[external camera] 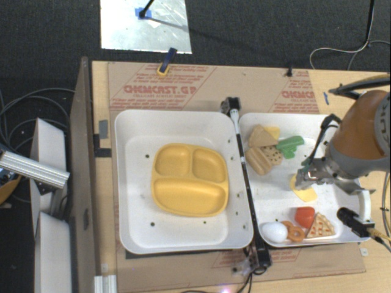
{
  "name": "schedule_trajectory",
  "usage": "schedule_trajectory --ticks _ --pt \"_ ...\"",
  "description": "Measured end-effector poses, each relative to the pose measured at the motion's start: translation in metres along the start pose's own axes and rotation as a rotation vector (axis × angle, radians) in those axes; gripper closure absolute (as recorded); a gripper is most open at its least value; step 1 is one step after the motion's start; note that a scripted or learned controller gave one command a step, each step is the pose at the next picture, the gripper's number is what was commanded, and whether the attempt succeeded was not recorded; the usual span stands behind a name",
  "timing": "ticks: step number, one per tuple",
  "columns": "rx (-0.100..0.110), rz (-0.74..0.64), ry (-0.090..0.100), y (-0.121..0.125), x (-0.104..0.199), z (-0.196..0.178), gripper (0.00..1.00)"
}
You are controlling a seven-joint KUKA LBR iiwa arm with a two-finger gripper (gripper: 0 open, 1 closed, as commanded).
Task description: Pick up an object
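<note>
My gripper (303, 180) hangs low over the middle of the right bin (275, 201), directly above a pale yellow flat piece (306, 194). Whether anything is between its fingers cannot be made out. Further left in that bin lie a tan bread slice (261, 135), a brown waffle-like piece (264, 159) and a green piece (290, 145). Along the bin's front edge sit a white egg (274, 231), an orange pretzel-like ring (295, 232), a red piece (305, 215) and a pizza slice (322, 226).
The left bin (131, 163) holds a yellow divided plate (189, 179). A black divider bar (243, 170) runs between the two bins. Cardboard lies under the bins, and the arm's grey body (360, 142) covers the right bin's right side.
</note>
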State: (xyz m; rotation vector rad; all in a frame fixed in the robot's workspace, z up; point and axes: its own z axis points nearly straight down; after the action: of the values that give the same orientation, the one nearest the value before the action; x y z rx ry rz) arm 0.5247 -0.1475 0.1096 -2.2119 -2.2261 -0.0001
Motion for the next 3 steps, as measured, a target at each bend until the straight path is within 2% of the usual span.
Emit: schedule_trajectory --ticks 1,2,3 --pt "-0.006 0.002 -0.003 0.001 -0.003 -0.014 1.0" --pt "-0.006 0.002 -0.003 0.001 -0.003 -0.014 0.0" --pt "-0.003 0.005 -0.003 0.003 -0.008 0.027 0.0"
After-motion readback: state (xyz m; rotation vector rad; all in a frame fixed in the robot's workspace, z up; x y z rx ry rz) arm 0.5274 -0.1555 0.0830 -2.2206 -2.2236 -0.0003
